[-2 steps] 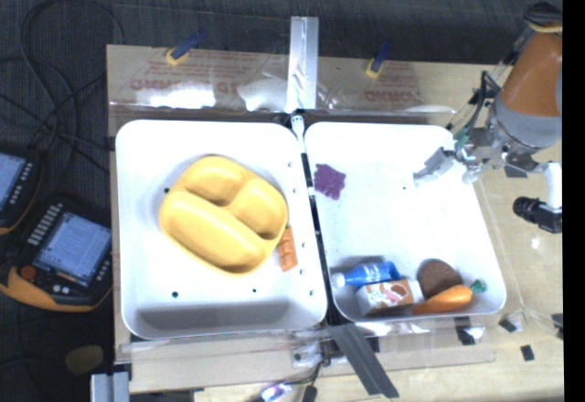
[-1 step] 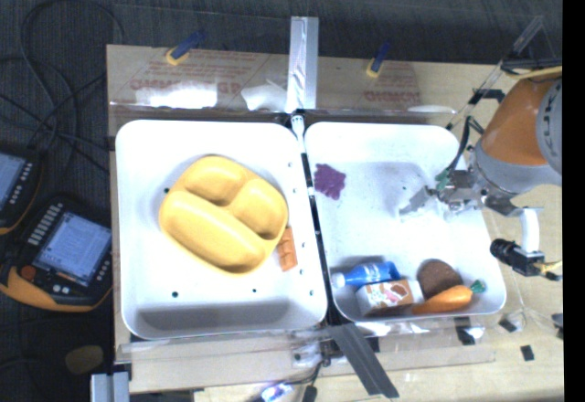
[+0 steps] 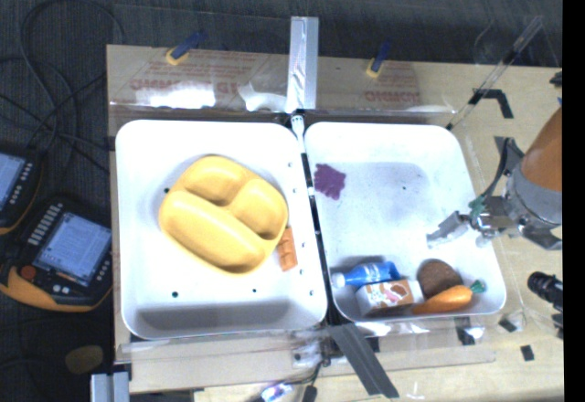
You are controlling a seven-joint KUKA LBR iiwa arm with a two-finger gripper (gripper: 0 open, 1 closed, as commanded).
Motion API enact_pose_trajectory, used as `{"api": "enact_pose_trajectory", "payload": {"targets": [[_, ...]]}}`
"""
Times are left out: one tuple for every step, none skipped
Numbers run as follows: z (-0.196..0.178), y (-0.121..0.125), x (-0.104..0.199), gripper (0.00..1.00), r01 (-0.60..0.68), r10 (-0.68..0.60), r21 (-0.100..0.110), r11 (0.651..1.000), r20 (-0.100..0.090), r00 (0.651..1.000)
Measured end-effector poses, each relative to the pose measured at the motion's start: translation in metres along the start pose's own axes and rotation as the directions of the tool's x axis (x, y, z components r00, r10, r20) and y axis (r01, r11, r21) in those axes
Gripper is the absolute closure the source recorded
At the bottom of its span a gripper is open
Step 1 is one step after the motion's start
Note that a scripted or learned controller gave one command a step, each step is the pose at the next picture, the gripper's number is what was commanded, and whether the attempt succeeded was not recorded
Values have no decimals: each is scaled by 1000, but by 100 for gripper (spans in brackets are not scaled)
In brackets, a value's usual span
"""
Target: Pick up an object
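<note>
I see 2 white bins side by side on the bench. Left bin [image 3: 137, 300] has a big yellow bread-shaped lump [image 3: 224, 211] sitting about center, with a small orange piece [image 3: 287, 249] touching its right side, tucked against the bin's right wall.

Right bin [image 3: 393, 140] has 5 items. A purple scrap [image 3: 329, 179] lies near the upper left corner, well apart from the rest. The others are bunched along the bottom edge: a white bottle with a blue label [image 3: 364, 274] lying on its side, a small carton with an orange-brown print [image 3: 388, 294] just below it and touching, a brown rounded object [image 3: 439, 275] to the right of both, and a carrot [image 3: 445, 299] lying flat against the front of the brown one, green tip pointing right.

The arm [image 3: 544, 167] comes in from the right, orange band visible at the frame edge. The gripper [image 3: 454, 228] sits over the right rim area of the right bin, above the brown object and carrot but apart from them. I see nothing between the fingers. Cannot tell how wide the pincer is from this angle; metal parts blur together.

Cables and 2 handheld pendants [image 3: 55, 254] lie on the dark floor at left.
</note>
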State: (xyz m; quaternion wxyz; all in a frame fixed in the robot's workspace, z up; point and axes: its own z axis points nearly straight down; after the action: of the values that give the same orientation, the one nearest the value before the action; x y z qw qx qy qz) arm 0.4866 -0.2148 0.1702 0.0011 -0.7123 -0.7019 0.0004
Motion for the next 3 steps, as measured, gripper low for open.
{"api": "enact_pose_trajectory", "payload": {"targets": [[-49,4,-7,0,185,-185,-2,983,3,983],[4,13,10,0,147,-147,0,989,1,989],[-59,19,-9,0,418,-418,-1,909,4,909]]}}
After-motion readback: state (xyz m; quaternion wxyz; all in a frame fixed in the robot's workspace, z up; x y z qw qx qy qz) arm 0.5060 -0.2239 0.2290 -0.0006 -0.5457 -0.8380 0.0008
